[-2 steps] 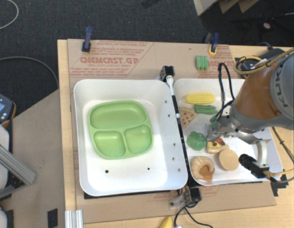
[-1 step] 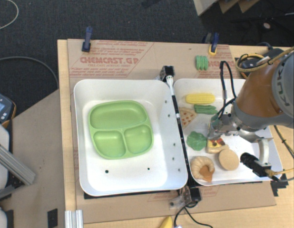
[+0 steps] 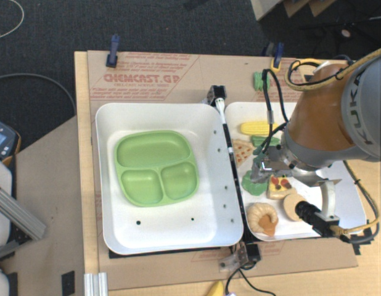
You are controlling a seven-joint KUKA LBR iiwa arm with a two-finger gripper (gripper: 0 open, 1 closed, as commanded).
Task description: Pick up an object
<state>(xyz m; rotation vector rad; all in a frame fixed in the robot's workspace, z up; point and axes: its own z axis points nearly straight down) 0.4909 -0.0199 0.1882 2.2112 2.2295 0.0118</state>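
The worktop (image 3: 178, 73) carries two shallow white bins side by side. The left bin (image 3: 116, 227) holds a green divided plate (image 3: 156, 166) with three compartments, one wide one toward the back and two smaller ones toward the front.

The right bin (image 3: 357, 211) holds a scatter of toy food. A corn cob (image 3: 254, 128) lies near the back with its long axis running left to right. Just in front of it, near the divider between the bins, lies a pizza slice (image 3: 242, 151), its narrow end toward the front. A croissant (image 3: 263, 218) sits at the front of the bin, its long axis running roughly front to back. Beside it, to the right, is a small toast piece with red topping (image 3: 278, 187), and next to that a round pale biscuit (image 3: 291, 206). A green item (image 3: 254, 187) lies partly under the arm, its form unclear.

The grey and orange arm (image 3: 329, 119) reaches in from the right and hangs over the middle of the right bin. The gripper (image 3: 263, 168) sits low among the food, between the pizza slice and the toast piece; whether it is parted or closed I cannot tell, and nothing can be seen held in it.
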